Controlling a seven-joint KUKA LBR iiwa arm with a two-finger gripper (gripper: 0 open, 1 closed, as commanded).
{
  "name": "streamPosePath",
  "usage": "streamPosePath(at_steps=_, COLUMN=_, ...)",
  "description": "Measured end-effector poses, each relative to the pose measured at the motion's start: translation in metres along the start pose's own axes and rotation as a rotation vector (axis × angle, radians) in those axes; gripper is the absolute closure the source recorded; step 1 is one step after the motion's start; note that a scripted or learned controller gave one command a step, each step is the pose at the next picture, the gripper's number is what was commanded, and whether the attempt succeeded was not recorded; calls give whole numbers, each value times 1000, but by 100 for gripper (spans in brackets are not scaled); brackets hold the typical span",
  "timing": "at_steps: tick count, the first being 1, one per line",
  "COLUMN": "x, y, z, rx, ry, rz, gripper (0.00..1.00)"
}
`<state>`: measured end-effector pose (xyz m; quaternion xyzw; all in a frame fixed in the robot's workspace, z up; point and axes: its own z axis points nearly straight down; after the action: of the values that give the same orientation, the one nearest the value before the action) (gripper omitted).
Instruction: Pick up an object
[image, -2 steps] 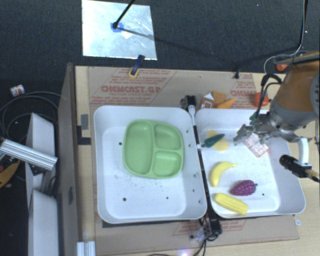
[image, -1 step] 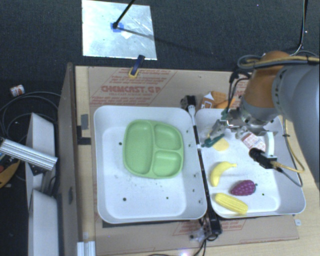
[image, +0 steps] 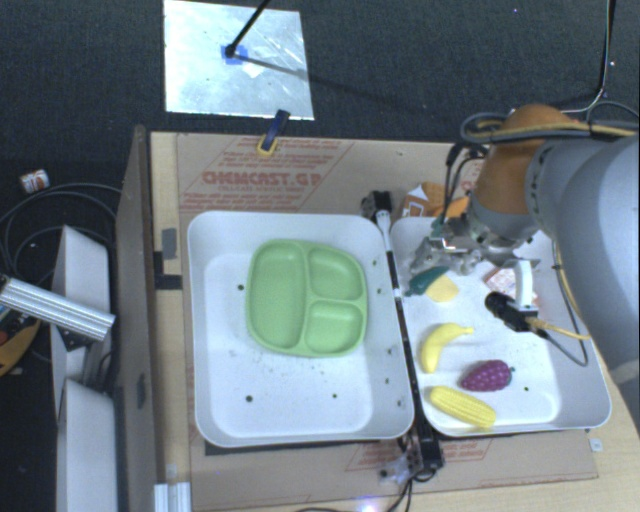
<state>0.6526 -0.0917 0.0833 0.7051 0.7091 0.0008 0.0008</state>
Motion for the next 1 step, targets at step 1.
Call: streamPosePath(at_steps=1, x=2, y=-15, z=-1, rx=2, ry=-1, rz=5, gripper=0)
